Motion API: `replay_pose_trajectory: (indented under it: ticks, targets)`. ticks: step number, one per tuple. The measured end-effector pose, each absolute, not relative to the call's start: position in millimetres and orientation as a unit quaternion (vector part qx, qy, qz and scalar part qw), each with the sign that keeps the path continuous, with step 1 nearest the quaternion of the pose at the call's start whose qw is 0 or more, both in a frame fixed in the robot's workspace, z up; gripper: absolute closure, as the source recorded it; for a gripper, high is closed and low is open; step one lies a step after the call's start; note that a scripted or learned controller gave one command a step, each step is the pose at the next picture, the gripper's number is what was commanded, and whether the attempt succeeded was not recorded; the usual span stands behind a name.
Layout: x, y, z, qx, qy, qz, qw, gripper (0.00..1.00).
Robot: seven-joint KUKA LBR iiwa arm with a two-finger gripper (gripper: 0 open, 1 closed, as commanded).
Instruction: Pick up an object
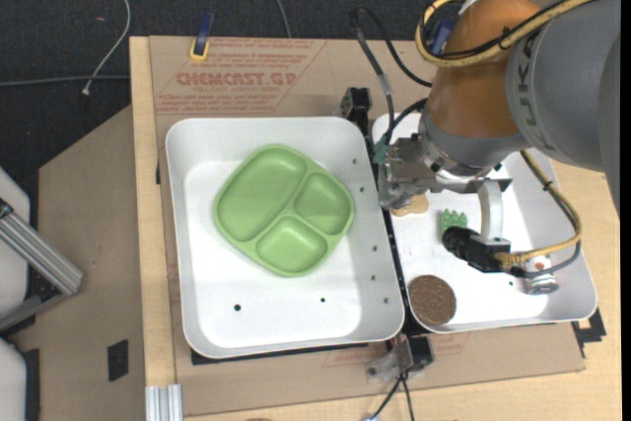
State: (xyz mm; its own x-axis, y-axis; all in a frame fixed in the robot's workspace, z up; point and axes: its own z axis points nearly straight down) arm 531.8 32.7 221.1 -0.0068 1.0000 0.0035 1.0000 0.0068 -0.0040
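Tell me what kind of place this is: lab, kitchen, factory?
Most likely a robotics lab bench: an orange-and-grey arm hangs over the right bin, beside the left bin, both on a cardboard sheet, with loose cables across the dark carpet.

**Greens and brown on white**

The plate is plain pale green. The left bin is white with a few small dark dots, and the right bin is white. The disc at lower right is speckled brown. A small piece is bright green. The cardboard is tan with red lettering. The arm is grey with an orange band.
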Motion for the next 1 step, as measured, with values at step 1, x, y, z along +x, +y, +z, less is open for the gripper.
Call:
replay_pose_trajectory:
  ticks: [1]
  targets:
    - [535.4, 77.5, 223.5, -0.705, -0.709, -0.0008, 0.000, 1.00]
